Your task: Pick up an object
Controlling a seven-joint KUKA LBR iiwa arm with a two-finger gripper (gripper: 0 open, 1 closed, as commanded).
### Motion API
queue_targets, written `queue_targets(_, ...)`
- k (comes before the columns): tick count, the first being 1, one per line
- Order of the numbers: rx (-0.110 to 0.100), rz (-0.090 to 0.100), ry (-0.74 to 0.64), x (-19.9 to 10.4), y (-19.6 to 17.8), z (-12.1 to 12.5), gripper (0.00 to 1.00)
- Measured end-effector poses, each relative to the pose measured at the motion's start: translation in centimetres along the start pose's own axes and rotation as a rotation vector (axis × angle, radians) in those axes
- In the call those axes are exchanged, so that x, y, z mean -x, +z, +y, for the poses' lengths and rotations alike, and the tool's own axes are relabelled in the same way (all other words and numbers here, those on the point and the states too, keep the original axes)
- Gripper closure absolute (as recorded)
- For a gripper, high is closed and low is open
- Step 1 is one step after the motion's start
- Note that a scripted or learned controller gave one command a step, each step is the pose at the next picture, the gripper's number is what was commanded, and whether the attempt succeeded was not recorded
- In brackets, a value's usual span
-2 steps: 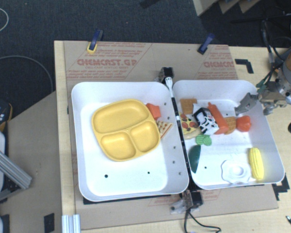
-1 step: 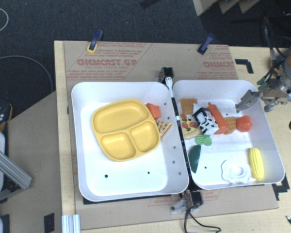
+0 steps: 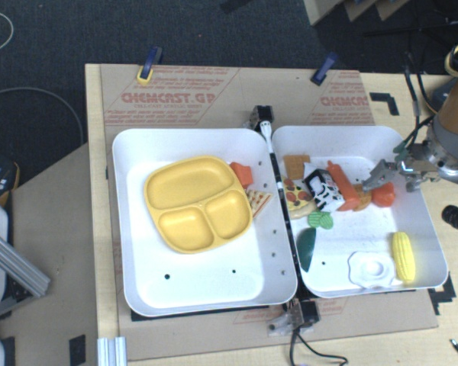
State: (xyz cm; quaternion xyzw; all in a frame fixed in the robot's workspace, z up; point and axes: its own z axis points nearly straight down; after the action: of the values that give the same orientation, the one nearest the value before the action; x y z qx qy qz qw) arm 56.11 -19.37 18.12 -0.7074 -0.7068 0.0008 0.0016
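My gripper (image 3: 387, 175) hangs over the right bin (image 3: 420, 227) near its far right side, reaching in from the right. Just below and in front of it lies a small red piece (image 3: 383, 196), next to an orange carrot (image 3: 345, 187). I see nothing held by it. Left of these are a black-and-white cow toy (image 3: 321, 190), a pizza slice (image 3: 296, 196) and a tan toast piece (image 3: 295, 165). A green leafy piece (image 3: 319, 220), a dark green cucumber (image 3: 305, 248), a fried egg (image 3: 370, 268) and a yellow corn cob (image 3: 403, 255) lie toward the front.
The left bin (image 3: 137, 280) bears a yellow divided plate (image 3: 198, 203), an orange piece (image 3: 242, 174) and a waffle piece (image 3: 258, 200) by the plate's right rim. A dividing rail (image 3: 278, 204) runs between the bins. Cables hang at the right.
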Motion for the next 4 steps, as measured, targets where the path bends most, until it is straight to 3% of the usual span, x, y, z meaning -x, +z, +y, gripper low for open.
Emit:
queue_targets(2, 0.001, -0.002, 0.000, -0.6, 9.7, -0.4, 0.00)
queue_targets(3, 0.004, -0.002, 0.000, -0.6, 8.6, -0.4, 1.00)
queue_targets(4, 0.008, -0.003, -0.001, -0.3, 4.3, -0.3, 1.00)
